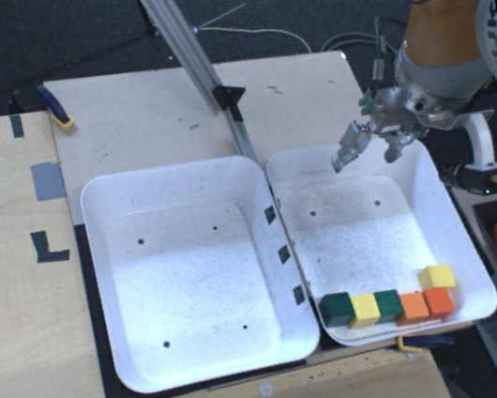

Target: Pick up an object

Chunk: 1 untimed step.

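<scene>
Several small blocks lie in a row along the near wall of the right bin (439,198): a dark green block (336,307), a yellow block (364,309), another green block (387,304), an orange block (414,306), a red-orange block (438,302) and a yellow block (437,277) just behind it. My gripper (369,150) hangs open above the bin's far edge, well away from the blocks. Nothing is between its fingers (345,152).
The left bin (108,266) stands beside the right one, with black clips on the shared wall. A slanted metal bar (188,47) crosses the bench behind the bins. Cables trail at the back right. A blue-yellow tool (56,108) lies far left.
</scene>
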Tool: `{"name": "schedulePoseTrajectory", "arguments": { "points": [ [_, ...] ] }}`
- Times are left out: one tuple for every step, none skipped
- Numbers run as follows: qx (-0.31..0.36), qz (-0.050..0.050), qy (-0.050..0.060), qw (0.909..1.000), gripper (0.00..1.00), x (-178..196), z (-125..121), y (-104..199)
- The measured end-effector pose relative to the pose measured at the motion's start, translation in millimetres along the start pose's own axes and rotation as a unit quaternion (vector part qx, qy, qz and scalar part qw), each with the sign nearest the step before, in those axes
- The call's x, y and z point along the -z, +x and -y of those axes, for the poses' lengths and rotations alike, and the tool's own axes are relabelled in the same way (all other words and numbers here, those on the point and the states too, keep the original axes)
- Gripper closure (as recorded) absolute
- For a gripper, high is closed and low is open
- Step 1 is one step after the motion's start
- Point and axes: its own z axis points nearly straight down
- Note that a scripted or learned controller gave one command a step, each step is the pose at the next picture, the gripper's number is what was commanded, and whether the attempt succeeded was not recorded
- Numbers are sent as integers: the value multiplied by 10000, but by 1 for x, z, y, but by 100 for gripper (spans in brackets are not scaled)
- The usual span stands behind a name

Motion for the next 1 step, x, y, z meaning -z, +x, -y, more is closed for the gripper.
{"name": "schedulePoseTrajectory", "arguments": {
  "points": [
    [14,-8,24,10000,0,-35,25,47]
  ]
}}
